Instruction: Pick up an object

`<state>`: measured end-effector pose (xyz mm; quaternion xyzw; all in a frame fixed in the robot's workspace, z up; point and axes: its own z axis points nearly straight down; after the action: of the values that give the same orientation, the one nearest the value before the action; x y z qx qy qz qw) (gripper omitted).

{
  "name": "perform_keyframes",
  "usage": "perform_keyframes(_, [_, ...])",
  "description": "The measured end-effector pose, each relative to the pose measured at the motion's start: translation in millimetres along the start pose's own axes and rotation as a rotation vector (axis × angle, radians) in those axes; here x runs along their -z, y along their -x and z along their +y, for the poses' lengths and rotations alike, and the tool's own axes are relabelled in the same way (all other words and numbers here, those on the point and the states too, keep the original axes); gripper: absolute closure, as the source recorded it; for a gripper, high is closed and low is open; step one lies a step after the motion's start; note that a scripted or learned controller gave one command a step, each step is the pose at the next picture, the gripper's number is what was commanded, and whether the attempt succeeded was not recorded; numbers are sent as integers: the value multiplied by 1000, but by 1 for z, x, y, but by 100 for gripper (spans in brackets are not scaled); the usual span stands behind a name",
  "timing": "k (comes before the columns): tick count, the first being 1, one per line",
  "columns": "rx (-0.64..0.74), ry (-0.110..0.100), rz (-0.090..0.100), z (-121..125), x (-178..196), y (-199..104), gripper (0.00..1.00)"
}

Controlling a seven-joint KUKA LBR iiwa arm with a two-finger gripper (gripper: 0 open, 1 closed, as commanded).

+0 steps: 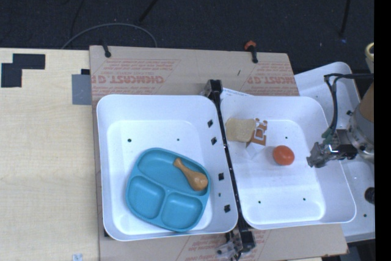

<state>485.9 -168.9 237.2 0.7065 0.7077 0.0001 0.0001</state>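
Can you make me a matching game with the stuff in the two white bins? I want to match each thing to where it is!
Things:
1. blue tray
2. drumstick
3. red ball
4. tan block

Places:
A. lying on the blue tray
B. near the middle of the right bin, close to the gripper
C. flat on the floor of the left bin
D. back of the right bin, by the divider between the bins

Pairs: 1-C, 2-A, 3-B, 4-D
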Motion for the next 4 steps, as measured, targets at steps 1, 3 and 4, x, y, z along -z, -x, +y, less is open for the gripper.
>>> perform_keyframes(1, [3, -4, 3, 4, -9, -56, 100])
perform_keyframes(3, [4, -3, 2, 23, 8, -160, 100])
perform_keyframes(4, [4, -4, 1, 25, 7, -214, 100])
